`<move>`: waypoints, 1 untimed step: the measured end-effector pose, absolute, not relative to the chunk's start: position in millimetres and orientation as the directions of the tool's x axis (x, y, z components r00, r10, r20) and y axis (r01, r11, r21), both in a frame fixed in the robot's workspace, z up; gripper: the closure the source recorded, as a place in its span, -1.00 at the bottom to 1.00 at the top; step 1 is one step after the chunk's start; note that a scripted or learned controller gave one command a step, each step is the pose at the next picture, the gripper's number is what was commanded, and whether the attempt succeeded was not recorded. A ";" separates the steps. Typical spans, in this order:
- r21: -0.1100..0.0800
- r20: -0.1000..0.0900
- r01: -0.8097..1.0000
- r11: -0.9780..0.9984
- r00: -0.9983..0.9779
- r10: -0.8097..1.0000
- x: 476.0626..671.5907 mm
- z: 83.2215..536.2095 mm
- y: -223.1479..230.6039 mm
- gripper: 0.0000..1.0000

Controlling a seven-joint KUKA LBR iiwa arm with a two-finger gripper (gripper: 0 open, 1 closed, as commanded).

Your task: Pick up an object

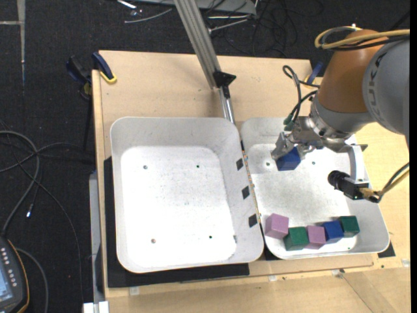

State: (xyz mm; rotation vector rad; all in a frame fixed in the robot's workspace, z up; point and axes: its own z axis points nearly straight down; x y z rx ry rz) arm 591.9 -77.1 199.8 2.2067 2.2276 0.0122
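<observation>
gripping a blue cube (288,160), the fingers (283,150) hang above the right bin (260,130).

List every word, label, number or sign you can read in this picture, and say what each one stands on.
"KU": large pale letters on the grey arm, cut off at the picture's right edge, so the word is incomplete.
Device screen at the lower left corner: lit, but its marks are too small and blurred to read.
Blocks, both white bins and bench: no text on them.
</observation>
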 end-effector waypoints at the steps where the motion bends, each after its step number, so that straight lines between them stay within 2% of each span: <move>1: 0.005 -0.002 1.000 0.005 -0.005 1.000 665.9 195.2 -91.2 1.00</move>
